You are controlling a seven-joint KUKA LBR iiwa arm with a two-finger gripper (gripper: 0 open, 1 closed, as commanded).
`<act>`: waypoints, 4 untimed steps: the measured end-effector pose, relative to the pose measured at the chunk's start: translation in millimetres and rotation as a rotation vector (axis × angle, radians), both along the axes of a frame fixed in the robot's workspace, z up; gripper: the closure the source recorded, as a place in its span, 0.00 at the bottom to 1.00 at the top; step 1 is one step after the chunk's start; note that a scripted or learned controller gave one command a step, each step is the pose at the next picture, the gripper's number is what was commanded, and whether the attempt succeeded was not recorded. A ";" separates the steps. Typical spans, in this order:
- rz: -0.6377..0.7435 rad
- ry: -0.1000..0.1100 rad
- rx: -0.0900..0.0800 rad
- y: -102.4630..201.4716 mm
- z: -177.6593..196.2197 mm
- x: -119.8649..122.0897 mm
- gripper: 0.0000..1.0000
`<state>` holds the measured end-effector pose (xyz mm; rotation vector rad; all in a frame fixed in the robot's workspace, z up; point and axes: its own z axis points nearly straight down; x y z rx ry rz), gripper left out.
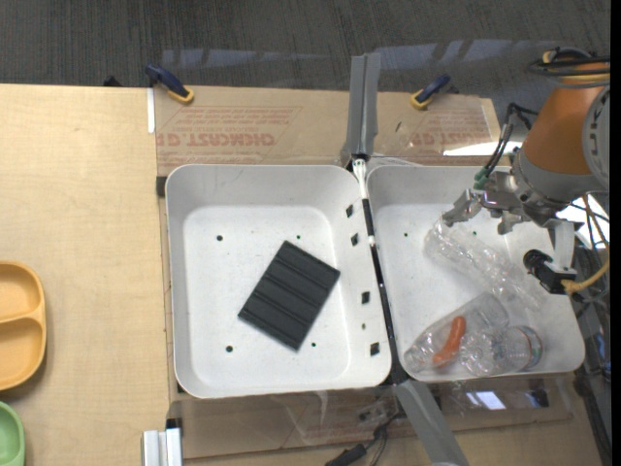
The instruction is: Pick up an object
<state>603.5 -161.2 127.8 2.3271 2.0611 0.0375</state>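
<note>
A black ribbed pad (289, 294) lies askew mid-floor in the left bin (184, 260). Behind the bins, cardboard (233, 129) shows upside-down red lettering, too blurred to read surely. In the right bin (408, 202), a clear plastic bottle (482, 260) slants from centre toward the right wall, and clear wrapping holding something orange (448, 342) fills the near right corner. The gripper (488, 212) hovers by the bottle's upper end; I cannot tell its opening.

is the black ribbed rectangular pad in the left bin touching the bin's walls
Apart. The camera view shows the black ribbed rectangular pad lying tilted mid-floor of the left white bin, with bare white floor all around it.
</note>
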 end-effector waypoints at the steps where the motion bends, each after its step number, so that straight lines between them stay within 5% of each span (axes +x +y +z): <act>1: -0.193 -0.026 0.003 40.7 -8.3 -24.9 0.00; 2: -0.258 0.039 0.012 17.5 -35.9 -15.5 0.00; 3: -0.120 0.041 0.011 5.1 -36.2 -41.6 0.00; 4: -0.009 0.039 0.007 -29.4 4.7 -43.4 0.00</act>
